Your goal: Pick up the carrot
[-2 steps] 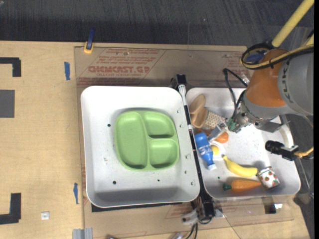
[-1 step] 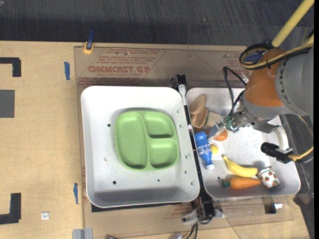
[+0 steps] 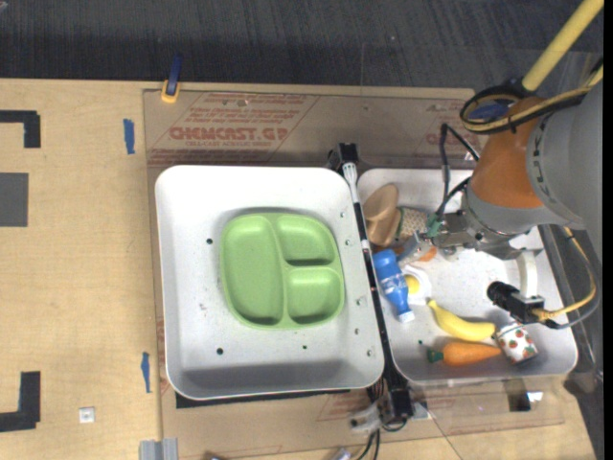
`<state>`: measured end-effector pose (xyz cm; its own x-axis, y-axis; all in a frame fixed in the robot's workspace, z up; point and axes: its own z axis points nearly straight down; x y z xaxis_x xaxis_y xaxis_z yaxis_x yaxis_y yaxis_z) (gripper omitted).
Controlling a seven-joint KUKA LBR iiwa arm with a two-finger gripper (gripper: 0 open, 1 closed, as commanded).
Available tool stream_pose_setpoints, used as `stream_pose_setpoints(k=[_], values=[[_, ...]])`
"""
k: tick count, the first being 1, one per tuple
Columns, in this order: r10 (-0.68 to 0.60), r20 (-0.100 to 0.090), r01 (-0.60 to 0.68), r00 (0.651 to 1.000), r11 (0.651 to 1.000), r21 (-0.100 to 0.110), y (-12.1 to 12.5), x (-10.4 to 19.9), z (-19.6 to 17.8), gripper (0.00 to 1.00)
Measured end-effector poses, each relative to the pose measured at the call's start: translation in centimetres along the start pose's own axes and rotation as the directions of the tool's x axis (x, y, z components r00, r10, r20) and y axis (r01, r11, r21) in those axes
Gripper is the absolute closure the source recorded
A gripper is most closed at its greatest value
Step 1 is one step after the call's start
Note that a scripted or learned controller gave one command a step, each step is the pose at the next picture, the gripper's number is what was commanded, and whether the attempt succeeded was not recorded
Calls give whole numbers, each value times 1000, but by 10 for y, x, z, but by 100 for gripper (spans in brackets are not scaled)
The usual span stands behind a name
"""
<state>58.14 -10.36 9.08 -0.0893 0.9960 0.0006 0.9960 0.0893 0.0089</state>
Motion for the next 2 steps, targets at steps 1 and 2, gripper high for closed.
stream_pose_setpoints(k=[1,2], values=[[244,-1,-244,970,969,30,55,-20,3,0],[275,4,-275,961,961,4,-7,-6,1,0]])
